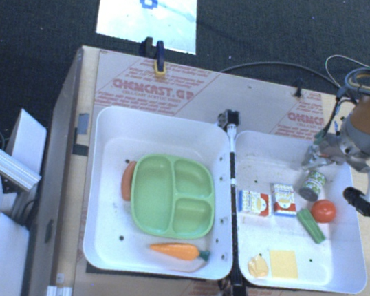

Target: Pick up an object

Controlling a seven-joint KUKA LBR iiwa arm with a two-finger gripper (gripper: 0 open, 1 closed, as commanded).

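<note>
One pincer point(319, 160) sits just above small can point(313, 185) in right bin point(353, 275) (finger state: cannot tell). Approach step; next: descend, centre, pinch.

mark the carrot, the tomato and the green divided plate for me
carrot point(174, 249): camera view, middle of the orange body, left bin.
tomato point(324, 211): camera view, centre of the red top, right bin.
green divided plate point(148, 204): camera view, floor of the large left compartment.
</note>
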